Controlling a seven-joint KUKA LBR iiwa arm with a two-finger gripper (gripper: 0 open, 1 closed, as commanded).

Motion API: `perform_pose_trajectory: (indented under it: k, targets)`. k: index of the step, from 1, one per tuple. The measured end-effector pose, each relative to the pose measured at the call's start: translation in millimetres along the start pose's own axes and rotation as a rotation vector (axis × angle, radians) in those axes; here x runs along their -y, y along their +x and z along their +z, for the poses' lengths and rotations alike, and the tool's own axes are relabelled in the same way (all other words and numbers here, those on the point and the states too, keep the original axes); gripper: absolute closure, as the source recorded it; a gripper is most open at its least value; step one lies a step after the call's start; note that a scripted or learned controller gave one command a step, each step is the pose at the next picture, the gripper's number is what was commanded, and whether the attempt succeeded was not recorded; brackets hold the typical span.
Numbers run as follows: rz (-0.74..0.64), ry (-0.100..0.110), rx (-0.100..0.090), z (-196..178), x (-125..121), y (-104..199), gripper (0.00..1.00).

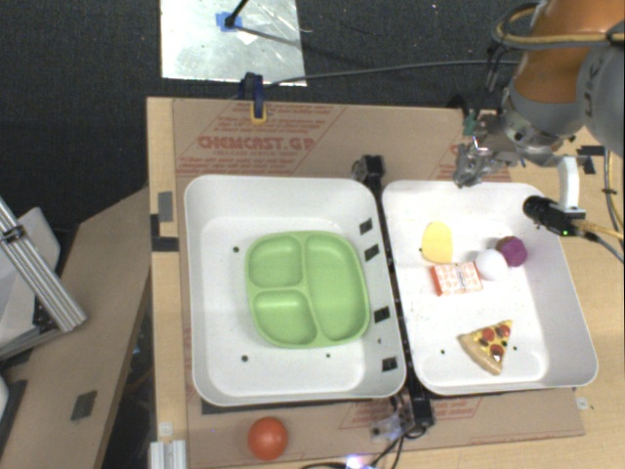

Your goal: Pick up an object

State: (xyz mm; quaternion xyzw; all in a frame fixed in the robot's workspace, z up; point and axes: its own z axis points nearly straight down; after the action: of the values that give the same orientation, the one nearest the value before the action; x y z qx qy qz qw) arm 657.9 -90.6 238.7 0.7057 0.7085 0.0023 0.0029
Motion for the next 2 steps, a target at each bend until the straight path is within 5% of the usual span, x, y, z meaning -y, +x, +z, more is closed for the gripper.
perform_pose_trajectory:
  k: [2]
  targets:
    - [-0.005,0.005,-0.002,1,7,100,1.00]
